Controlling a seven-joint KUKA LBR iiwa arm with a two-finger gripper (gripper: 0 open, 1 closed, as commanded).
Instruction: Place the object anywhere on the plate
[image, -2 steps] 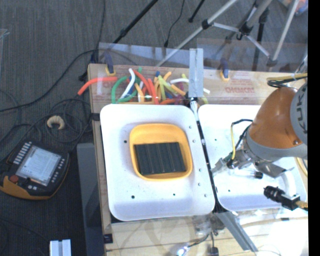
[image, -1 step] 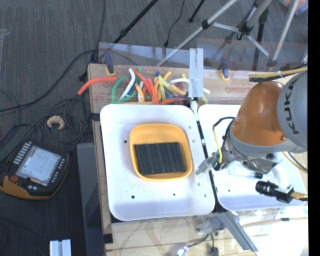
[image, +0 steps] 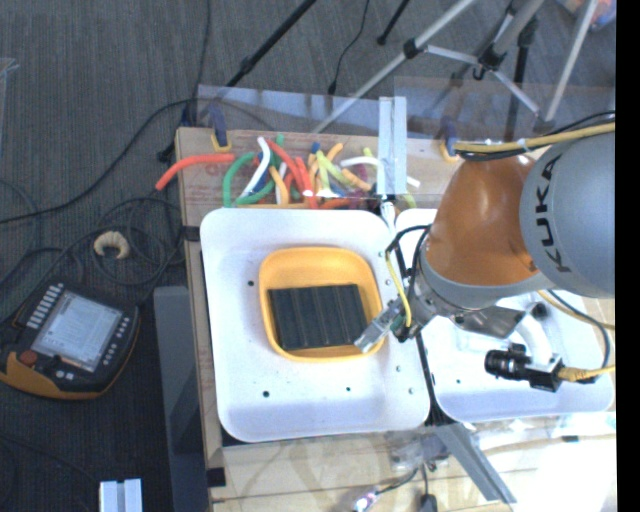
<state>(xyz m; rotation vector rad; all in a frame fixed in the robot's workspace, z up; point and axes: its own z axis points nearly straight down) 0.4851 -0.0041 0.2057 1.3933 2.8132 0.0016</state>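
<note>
The gripper (image: 375, 330) is sitting low over the right rim of the yellow plate (image: 285, 268), its grey metal tip reaching in from the arm's side and lying at the lower right corner of the dark object (image: 318, 316). Whether it is gripping anything cannot be told from this angle, as the tip is small and partly hidden under the wrist.

The dark object, a flat ribbed rectangle, is lying inside the yellow plate, filling most of its floor, with its long ridges running left to right. The plate, a rounded square dish, is resting near the middle of the left white bin (image: 240, 390).

The arm (image: 485, 225) is bending in from the right, its orange band bulking above the seam between the two bins and covering much of the right white bin (image: 520, 400). A small black camera unit (image: 520, 366) with a yellow cable is hanging off the wrist over that right bin.

Behind the bins, a heap of coloured cables (image: 290, 175) is lying along the bench's back edge. On the floor to the left, a handheld control pendant (image: 70, 340) is lying face up.
</note>
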